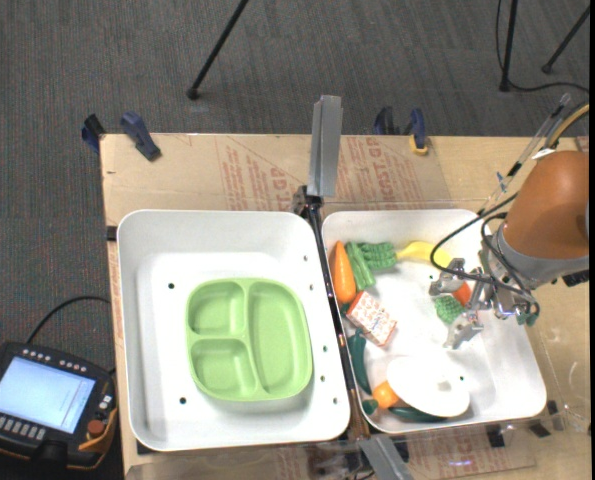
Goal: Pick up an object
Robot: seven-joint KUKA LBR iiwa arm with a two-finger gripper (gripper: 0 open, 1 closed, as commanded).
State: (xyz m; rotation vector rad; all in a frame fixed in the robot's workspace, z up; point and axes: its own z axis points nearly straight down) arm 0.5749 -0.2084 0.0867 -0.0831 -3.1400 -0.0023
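Presently the gripper (464, 320) is seen low inside the right bin (517, 393), reached in from the right. Whether anything is grasped cannot be told, since the metal parts blur together. A small green and orange toy (449, 303) lies right at the gripper, touching or nearly so; it is judged the likely target. Further out, a white plate (429, 386) rests near the front wall, a red-and-white card (372, 320) beside a carrot (344, 272), with a banana (417, 252) beyond. A green divided tray (248, 340) sits in the left bin (137, 268). Nothing is seen lifted; the pick is judged not yet done.
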